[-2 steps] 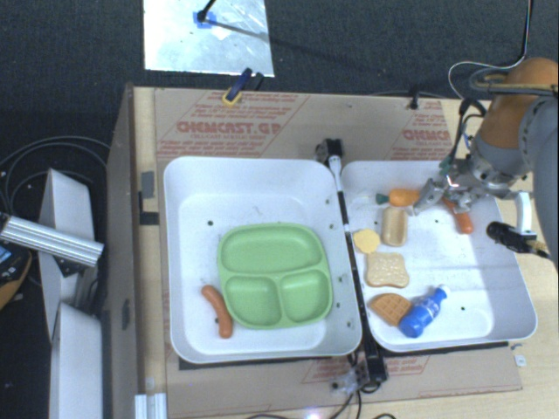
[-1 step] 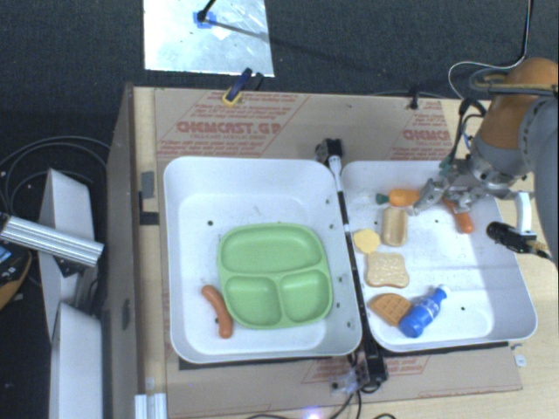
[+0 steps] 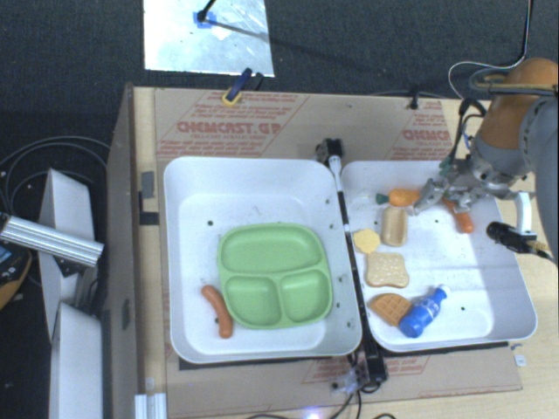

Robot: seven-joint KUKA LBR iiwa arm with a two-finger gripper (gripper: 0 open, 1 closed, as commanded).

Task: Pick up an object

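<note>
Jaws (image 3: 447, 195) sit low over the upper part of the right bin (image 3: 502, 321), between an orange carrot-like piece (image 3: 403, 197) on their left and a small orange sausage (image 3: 464, 222) just beside them on the right. Nothing is visibly held; whether they are wide or narrow cannot be told, the fingers appearing blurred. Bread slice (image 3: 387, 271), blue bottle (image 3: 423, 312) lie well below.

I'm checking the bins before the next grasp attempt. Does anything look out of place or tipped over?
Mostly tidy. The blue bottle lies on its side in the right bin, touching the waffle. In the left bin, the sausage lies beside the green tray, not in a compartment.
</note>
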